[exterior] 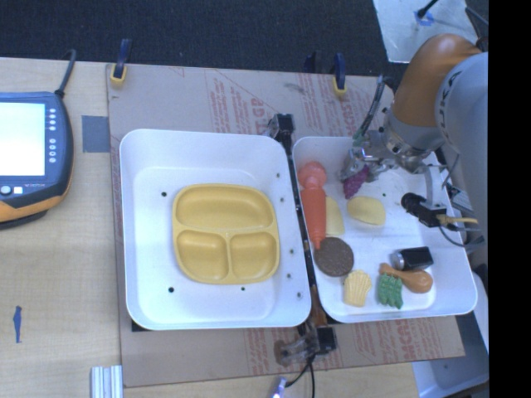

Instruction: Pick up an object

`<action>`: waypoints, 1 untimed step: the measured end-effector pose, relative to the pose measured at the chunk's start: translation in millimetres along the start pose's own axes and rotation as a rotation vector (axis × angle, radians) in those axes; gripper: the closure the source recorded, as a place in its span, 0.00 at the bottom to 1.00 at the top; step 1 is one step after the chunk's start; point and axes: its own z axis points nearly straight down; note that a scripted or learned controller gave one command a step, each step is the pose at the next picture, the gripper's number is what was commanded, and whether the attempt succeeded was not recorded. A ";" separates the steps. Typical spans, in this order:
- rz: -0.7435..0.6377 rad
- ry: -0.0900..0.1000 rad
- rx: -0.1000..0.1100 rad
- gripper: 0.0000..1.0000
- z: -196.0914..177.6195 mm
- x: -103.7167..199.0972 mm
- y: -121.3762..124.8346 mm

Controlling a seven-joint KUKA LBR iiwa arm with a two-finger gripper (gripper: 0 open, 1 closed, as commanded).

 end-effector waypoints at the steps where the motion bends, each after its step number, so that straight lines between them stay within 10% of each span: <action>1: 0.000 0.000 -0.001 1.00 -89.7 103.1 -39.8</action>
